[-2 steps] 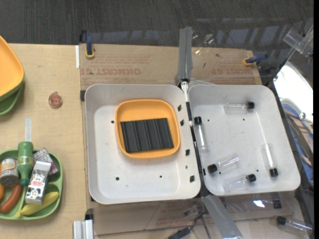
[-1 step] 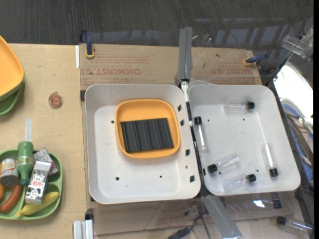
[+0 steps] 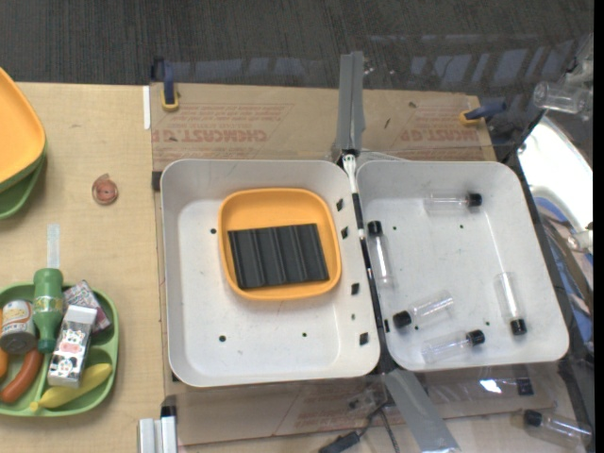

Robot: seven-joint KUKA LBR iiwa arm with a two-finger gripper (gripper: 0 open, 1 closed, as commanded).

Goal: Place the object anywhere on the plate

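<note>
Bins, white, shallow: two, side by side on a sheet of brown cardboard (image 3: 236, 121) on the desk (image 3: 94, 243).

Left bin (image 3: 189, 328): one orange plate (image 3: 231, 220), rounded square, lying flat toward the bin's far side. One black ribbed rectangular pad (image 3: 279, 256) lies on it.

Right bin (image 3: 538, 347): five clear tubes with black caps, all lying on their sides and all apart from the plate.
- tube one (image 3: 451, 200), near the far wall;
- tube two (image 3: 378, 250), along the left wall;
- tube three (image 3: 423, 311), near the middle;
- tube four (image 3: 453, 343), near the front wall;
- tube five (image 3: 509, 300), toward the right wall.

Desk, left of the bins: one green compartment plate (image 3: 99, 385) carrying toy food, including one green bottle (image 3: 47, 305), one can (image 3: 15, 319), one white carton (image 3: 69, 345) and one red sausage (image 3: 21, 376). One orange dish (image 3: 19, 130) is stacked on a green one at the left edge. One small pink round piece (image 3: 105, 190) lies alone.

Gripper: whether released or clenched cannot be told.
</note>
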